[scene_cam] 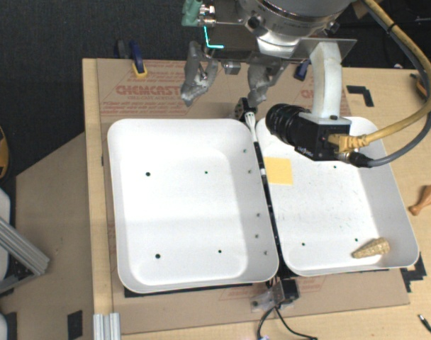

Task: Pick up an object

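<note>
My gripper [222,94] hangs high over the back edge of the bench, above the far rims where the two bins meet. Its two fingers [195,83] stand wide apart, open, with nothing between them. A flat yellow square [278,170] lies in the right bin [393,190] near its left wall. A small tan ridged cone [371,247] rests on its side in that bin's front right corner. Both objects lie well forward of the gripper. The left bin [123,190] shows a bare white floor.
A black cylinder with a brass fitting and a tan hose [304,132] hangs from the arm over the right bin's back. The bins sit on a cardboard sheet [95,105]. A blue and yellow clamp [137,59] stands at the cardboard's back left.
</note>
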You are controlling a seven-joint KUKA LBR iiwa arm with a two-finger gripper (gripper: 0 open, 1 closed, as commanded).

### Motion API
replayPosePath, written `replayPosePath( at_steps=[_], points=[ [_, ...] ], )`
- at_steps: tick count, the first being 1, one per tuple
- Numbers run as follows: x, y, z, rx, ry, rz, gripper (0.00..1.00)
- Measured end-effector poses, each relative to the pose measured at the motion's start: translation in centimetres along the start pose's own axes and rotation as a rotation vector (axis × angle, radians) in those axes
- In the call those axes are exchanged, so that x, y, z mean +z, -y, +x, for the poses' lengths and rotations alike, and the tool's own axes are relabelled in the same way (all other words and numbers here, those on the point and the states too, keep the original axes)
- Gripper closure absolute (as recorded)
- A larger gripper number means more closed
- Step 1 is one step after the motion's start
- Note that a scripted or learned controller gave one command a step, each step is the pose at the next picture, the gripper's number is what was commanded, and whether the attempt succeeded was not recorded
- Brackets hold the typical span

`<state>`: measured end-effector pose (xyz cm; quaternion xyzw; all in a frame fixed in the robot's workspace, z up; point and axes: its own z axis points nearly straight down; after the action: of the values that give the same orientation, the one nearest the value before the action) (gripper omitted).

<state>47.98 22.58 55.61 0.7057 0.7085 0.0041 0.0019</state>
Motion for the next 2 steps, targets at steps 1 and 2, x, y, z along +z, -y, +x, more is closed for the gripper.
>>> replayPosePath(
  at_steps=[1, 2],
  points=[
    [-1.09, -0.04, 0.06, -0.001, -0.002, -0.004, 1.00],
    [-1.05, -0.04, 0.05, -0.001, -0.001, -0.003, 0.00]
  ],
)
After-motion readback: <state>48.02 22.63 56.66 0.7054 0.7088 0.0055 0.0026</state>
